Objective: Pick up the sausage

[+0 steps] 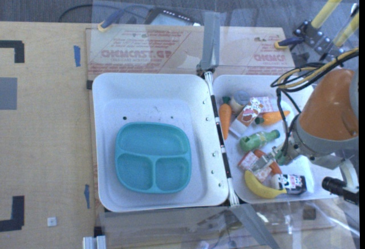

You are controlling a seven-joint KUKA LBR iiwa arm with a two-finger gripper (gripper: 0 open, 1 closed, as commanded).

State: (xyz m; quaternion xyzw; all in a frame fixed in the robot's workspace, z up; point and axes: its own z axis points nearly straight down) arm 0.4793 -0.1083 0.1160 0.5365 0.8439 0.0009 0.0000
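The sausage point(270, 161), as best I can judge, is the small reddish piece in the right bin point(256, 78), wedged between a red-and-white packet point(252, 161) and the banana point(261, 184), with the green bottle point(259, 141) just above. The hand point(280, 155) hangs right over it, and whether it is open or closed I cannot tell (the wrist hides it). A good grasp probably means coming straight down across the sausage's short side, keeping clear of the packet and banana. It should then lift slowly, so the neighbours are not dragged along.
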